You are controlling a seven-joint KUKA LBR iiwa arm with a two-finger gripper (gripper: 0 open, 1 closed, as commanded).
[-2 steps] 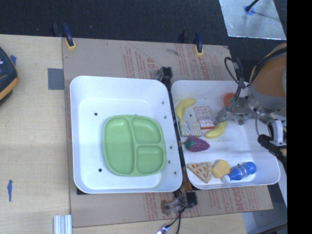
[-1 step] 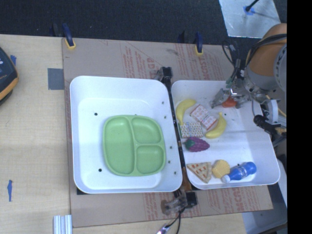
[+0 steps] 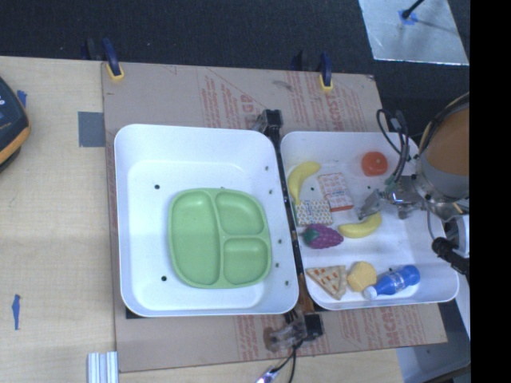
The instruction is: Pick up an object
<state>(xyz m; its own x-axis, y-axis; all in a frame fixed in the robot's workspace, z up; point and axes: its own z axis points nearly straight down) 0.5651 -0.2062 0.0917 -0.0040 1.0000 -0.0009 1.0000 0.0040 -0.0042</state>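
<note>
Above the right bin [image 3: 431,294] — beside the banana [image 3: 361,227] — the jaws [image 3: 374,206] hang slightly parted, holding nothing.

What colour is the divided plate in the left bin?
Light green, plain with no pattern. The plate shows clearly in the camera view.

I see the tabletop [image 3: 48,238] in pale wood, with a brown cardboard sheet [image 3: 231,94] laid over it and pinned at the far edge by two blue clamps [image 3: 112,61]. A grey tape patch [image 3: 91,128] sits left of the sheet. At the far left edge there's a black and yellow device [image 3: 9,126], cut off by the frame. Beyond the tabletop, dark carpet [image 3: 200,14] carries a pale square [image 3: 411,18].
</note>
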